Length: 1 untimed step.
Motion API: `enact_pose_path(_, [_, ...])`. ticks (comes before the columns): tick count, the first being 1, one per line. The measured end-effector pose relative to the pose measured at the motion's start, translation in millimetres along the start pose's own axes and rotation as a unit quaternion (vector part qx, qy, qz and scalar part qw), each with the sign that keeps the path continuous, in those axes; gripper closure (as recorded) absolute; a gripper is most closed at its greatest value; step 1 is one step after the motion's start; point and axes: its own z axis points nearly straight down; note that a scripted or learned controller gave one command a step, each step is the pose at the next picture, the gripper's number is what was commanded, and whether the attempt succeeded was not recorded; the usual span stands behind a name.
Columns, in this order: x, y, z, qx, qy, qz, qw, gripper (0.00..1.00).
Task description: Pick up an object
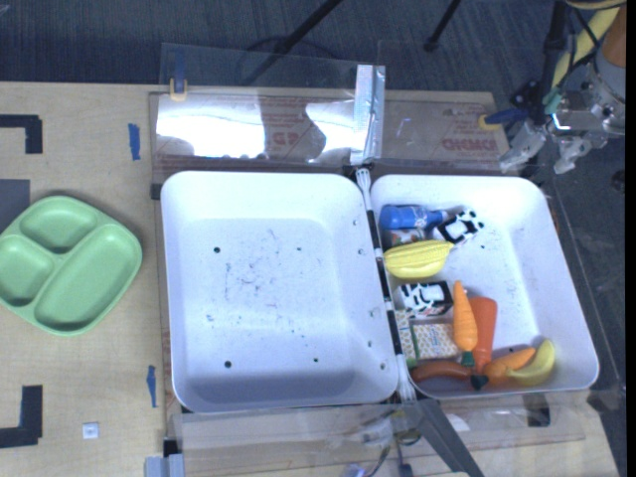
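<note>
**Q:** While you hang up there at the far right corner, how much of the job would you call done?

**Me:** None that shows. My gripper (545, 149) sits beyond the back rim of the right bin (566, 266), off toward the bench edge, well apart from anything I could lift. I judge the pick has not begun: nothing is between my fingers, and whether they stand spread or closed I cannot tell, since they are small and blurred against the clutter behind them.

**Q:** So where are the things you might take?

**Me:** All in the right bin, crowded along its left wall and near corner. At the back lies a blue packet (402, 219) with a black-and-white toy (459, 228) just beside it. A yellow corn cob (417, 258) lies across below them. Further toward the front come a carrot (464, 318), upright along the bin's length, and a banana (537, 362) in the near right corner, touching a dark red piece I cannot name.

**Q:** And the other bin?

**Me:** The left bin (189, 266) holds nothing to lift. A green divided plate (66, 263) rests on the bench to its left.

**Q:** What remains?

**Me:** Everything: choose one object, come over it, descend, close, and raise it. I would guess the banana stands freest.
</note>
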Motion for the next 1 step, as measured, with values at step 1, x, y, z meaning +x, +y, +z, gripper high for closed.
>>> enact_pose_path(1, [45.4, -37.4, 133.3, 0.0, 0.0, -0.03, 0.9996, 0.0])
